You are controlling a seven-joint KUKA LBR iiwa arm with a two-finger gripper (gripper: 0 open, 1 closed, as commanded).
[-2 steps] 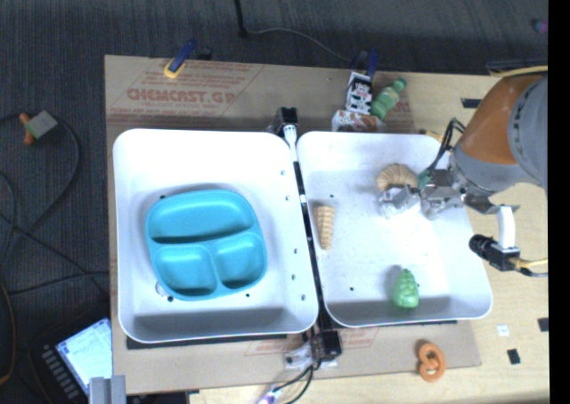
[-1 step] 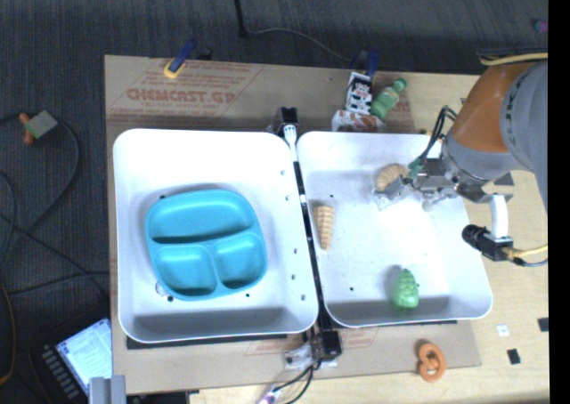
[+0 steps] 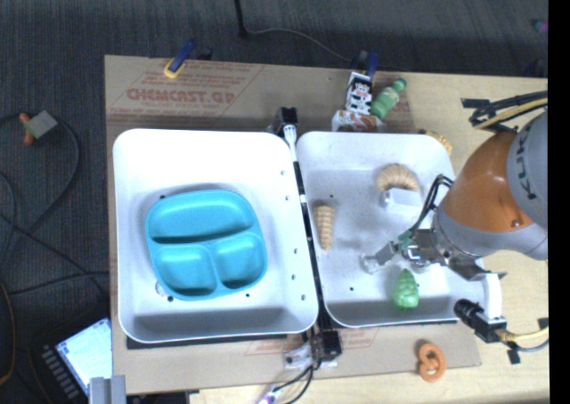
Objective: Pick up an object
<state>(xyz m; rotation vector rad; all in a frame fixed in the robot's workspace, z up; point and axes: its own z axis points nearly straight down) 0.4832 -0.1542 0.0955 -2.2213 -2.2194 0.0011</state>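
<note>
Camera view looks down on the surface [image 3: 178,91], a brown board that carries two white bins side by side. Left bin [image 3: 134,215] fills the middle left of the frame and holds a blue divided tray [image 3: 207,242], lying flat, likely just stored there. Right bin [image 3: 343,162] sits at the middle right, and it holds what I could pick up. My arm [image 3: 490,202] comes in from the right edge, its orange band over the bin's right wall, so my gripper [image 3: 405,253] hangs low in the lower part of that bin. A curved tan pastry [image 3: 397,177] lies toward the bin's upper part, a ridged tan piece [image 3: 324,224] lies near the left wall, and a small green object [image 3: 406,290] lies just below my gripper, the nearest target I judge. Whether my gripper is closed or released, I cannot tell.
</note>
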